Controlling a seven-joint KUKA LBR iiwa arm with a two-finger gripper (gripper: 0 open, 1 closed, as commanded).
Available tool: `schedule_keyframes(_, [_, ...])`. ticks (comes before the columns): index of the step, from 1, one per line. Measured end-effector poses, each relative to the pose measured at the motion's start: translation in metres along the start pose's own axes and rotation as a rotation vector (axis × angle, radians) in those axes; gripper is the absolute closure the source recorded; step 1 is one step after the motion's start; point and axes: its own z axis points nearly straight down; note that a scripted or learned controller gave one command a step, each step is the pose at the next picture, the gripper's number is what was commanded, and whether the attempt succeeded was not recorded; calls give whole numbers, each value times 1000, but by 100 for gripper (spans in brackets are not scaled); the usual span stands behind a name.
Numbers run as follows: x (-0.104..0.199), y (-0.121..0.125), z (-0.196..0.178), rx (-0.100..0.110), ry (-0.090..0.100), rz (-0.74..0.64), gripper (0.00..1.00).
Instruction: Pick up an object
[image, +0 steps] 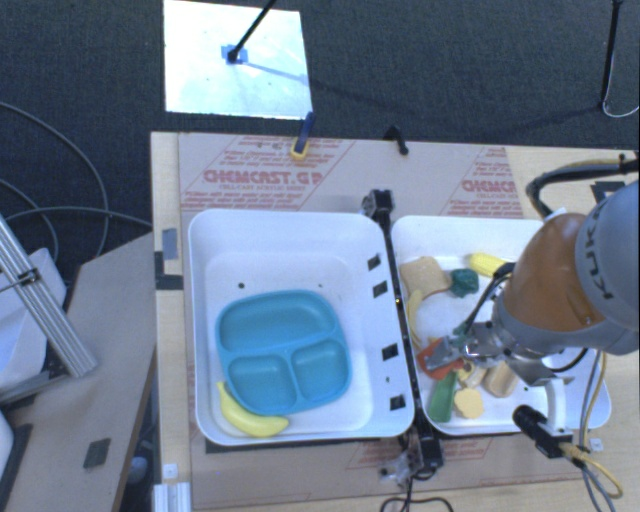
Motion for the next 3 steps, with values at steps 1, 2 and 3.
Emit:
schedule_keyframes(1, [3,65,7,-16,-8,-4,0])
schedule_keyframes(2, [-50,72,7,-15,-1,-2,0])
schedule_keyframes(3, [-48,76,-4,-22,-8,-13,100])
